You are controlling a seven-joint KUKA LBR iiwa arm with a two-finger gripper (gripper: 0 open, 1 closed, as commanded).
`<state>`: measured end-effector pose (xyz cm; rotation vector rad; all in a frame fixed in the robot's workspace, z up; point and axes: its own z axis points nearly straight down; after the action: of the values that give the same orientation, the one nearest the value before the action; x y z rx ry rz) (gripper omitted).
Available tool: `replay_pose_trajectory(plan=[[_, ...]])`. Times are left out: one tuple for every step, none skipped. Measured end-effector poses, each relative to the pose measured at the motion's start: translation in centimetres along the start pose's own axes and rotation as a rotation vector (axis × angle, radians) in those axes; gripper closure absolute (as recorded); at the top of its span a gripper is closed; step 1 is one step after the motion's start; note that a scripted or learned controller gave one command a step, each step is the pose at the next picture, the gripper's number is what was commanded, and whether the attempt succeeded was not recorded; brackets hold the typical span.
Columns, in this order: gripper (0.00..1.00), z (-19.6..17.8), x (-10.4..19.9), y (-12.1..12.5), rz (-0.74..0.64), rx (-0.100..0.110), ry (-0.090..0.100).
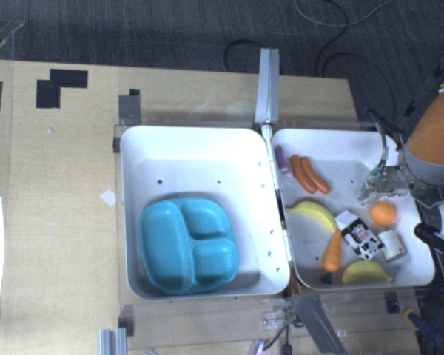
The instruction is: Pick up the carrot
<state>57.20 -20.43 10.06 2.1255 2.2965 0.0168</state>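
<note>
The carrot (332,251) lies in the right bin (339,148), near its front. It is orange, points roughly front to back, and has a dark tip toward the front wall. My gripper (360,238) shows as a black and white block with a silver cylinder behind it. It hangs just right of the carrot's upper end, close beside it. Nothing of the carrot shows inside the gripper. The arm's orange band (436,130) sits over the bin's right edge.
A yellow banana (314,214) lies just left of the carrot and another banana (366,273) at the front. An orange (383,213), two sausages (309,174) and a small purple item (280,157) share that bin. The left bin (192,143) holds a blue divided tray (188,245).
</note>
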Motion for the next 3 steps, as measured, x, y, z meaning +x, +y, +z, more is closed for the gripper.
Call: replay_pose_trajectory(plan=[[0.00,0.0,0.0,0.0,0.000,0.000,0.000],[0.00,1.1,0.2,-3.2,0.013,0.003,0.000],[1.00,-0.1,0.2,-2.9,0.012,-0.003,-0.004]])
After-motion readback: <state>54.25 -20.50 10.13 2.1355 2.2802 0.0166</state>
